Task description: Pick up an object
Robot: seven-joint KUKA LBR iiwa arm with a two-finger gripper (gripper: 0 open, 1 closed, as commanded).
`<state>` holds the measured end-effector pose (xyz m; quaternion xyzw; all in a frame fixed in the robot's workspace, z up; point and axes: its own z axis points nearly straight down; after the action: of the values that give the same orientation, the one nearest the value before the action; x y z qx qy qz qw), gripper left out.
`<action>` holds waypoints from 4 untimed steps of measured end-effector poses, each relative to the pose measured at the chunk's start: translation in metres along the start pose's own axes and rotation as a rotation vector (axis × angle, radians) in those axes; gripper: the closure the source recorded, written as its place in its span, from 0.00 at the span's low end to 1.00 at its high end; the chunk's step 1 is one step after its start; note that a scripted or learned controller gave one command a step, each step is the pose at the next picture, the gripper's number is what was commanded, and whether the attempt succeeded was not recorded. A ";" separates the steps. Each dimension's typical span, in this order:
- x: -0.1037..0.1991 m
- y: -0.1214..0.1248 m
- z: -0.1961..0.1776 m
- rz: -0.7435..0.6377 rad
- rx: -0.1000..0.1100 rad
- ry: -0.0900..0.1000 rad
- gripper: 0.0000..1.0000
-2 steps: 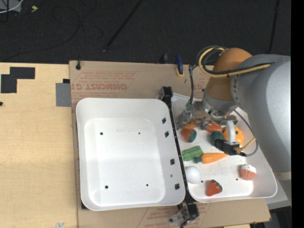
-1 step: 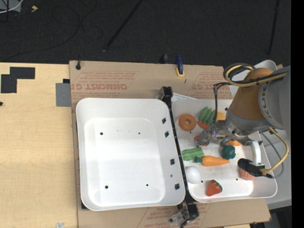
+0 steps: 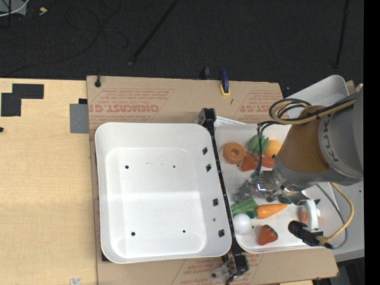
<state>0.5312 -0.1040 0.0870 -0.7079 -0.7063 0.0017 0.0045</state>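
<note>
Two shallow white bins sit side by side on the bench: the left bin point(image 3: 157, 190) and the right bin point(image 3: 279, 242), which carries all the toy food. There I count one orange ring-shaped doughnut point(image 3: 233, 152) near its far left corner, one orange carrot point(image 3: 271, 210) with a green leafy top point(image 3: 244, 206) at its left end, one white ball point(image 3: 242, 223) by the near left corner, one red strawberry point(image 3: 266, 234) close to the near edge, and a cluster of green, yellow and red pieces point(image 3: 262, 148) towards the far edge, too jumbled to count. One gripper point(image 3: 259, 187) hangs just above the carrot, in the middle of the right bin; whether it is open or closed cannot be told from this angle
</note>
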 end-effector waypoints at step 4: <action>0.022 0.009 -0.020 -0.003 -0.009 -0.004 1.00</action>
<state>0.5404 -0.0816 0.1066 -0.7067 -0.7075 0.0000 0.0002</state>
